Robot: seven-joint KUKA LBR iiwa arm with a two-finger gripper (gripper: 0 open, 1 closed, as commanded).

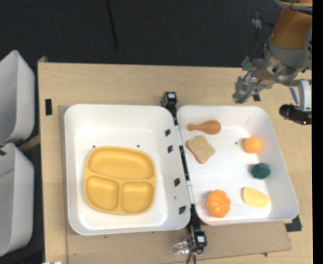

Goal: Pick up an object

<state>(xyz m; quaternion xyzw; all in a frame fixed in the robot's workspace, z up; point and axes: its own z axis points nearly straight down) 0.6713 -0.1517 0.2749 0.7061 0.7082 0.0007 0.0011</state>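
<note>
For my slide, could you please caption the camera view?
Hand above right bin of toy food; yellow tray in left bin.

Left bin [73,147] is holding a divided tray [119,179]. Right bin [271,131] is holding drumstick [205,127], bread [200,149], ball [253,144], broccoli [260,170], pumpkin [218,203], wedge [255,197].

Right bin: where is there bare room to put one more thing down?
In the right bin, the floor is bare between bread slice, orange ball and pumpkin. It is crowded near the green ball and yellow wedge.
</note>
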